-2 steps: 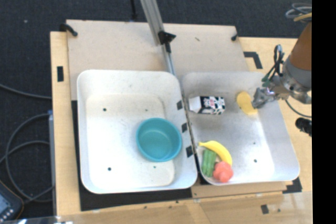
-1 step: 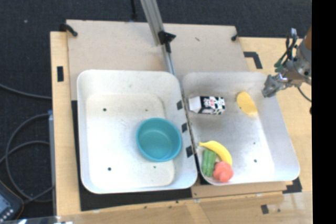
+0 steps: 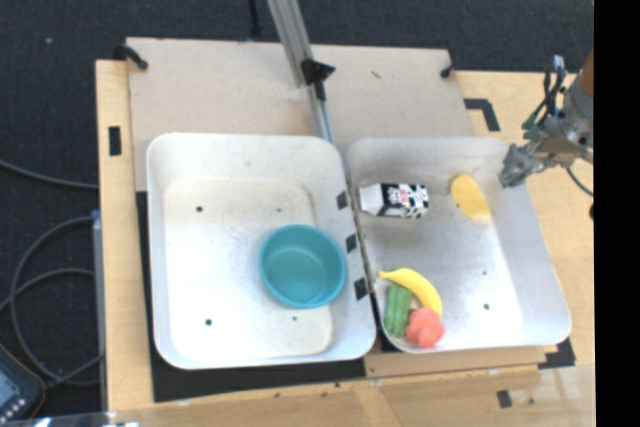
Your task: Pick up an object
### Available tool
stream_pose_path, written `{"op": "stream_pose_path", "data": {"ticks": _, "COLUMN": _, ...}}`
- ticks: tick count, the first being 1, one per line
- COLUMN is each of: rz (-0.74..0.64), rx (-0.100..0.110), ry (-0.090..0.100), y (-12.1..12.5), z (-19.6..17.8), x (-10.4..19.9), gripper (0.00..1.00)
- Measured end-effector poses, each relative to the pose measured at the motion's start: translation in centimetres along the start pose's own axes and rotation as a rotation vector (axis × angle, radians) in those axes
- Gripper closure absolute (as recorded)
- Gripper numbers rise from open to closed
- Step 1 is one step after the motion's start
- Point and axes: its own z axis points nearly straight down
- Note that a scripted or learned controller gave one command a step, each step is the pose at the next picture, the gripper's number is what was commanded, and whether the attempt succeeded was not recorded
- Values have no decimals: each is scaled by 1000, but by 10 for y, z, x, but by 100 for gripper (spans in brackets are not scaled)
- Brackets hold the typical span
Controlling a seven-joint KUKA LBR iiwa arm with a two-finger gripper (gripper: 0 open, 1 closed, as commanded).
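The right bin (image 3: 520,255) holds a small black-and-white carton (image 3: 396,199) lying near its left wall, a yellow lemon-like piece (image 3: 469,196) towards the back, and a banana (image 3: 415,286), a green vegetable (image 3: 397,309) and a red fruit (image 3: 425,327) bunched in the front left corner. A blue bowl (image 3: 302,265) stands in the left bin (image 3: 200,245). My gripper (image 3: 512,168) hangs at the right bin's back right rim, just right of the yellow piece, with nothing seen in it.
A slanted metal pole (image 3: 290,15) rises from the bench behind the bins, ending in a black clamp (image 3: 317,72). A brown board (image 3: 220,85) lies under the bins' far side. Cables run at the far right by the arm.
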Motion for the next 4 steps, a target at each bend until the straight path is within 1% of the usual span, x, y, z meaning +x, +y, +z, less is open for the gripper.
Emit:
{"op": "stream_pose_path", "data": {"ticks": 1, "rz": -3, "rx": 0, "ry": 3, "y": -13, "z": -6, "x": 54, "gripper": 100}}
{"op": "stream_pose_path", "data": {"ticks": 2, "rz": -2, "rx": 2, "ry": 3, "y": -17, "z": 4, "x": 102, "gripper": 100}}
{"op": "stream_pose_path", "data": {"ticks": 3, "rz": -3, "rx": 2, "ry": 4, "y": -12, "z": 9, "x": 154, "gripper": 100}}
{"op": "stream_pose_path", "data": {"ticks": 4, "rz": -3, "rx": 2, "ry": 4, "y": -16, "z": 12, "x": 197, "gripper": 100}}
